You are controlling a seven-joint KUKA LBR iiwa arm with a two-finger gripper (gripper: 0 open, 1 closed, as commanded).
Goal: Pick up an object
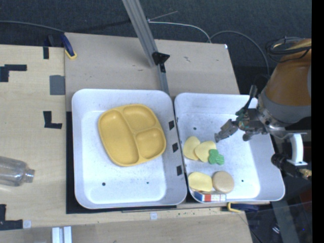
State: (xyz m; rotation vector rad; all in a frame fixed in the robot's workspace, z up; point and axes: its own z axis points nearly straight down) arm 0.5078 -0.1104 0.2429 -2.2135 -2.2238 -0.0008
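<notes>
The right bin [253, 184] holds several small toy foods. Two pale yellow pieces [198, 149] lie near its left wall with a small green piece [216, 158] against them. Nearer the front sit a yellow piece [200, 181] and a tan round piece [223, 181]. My gripper [224, 133] hangs over the right bin's middle, up and to the right of the green piece and apart from it, pointing down-left. Nothing shows in its grasp. In the left bin [86, 186] lies a yellow divided plate [132, 134].
A slanted metal pole [140, 24] ends at the bins' far edge. A clear plastic bottle [14, 170] lies on the bench at far left. A small red, white and blue item [210, 197] rests against the right bin's front wall. Cables run behind the bench.
</notes>
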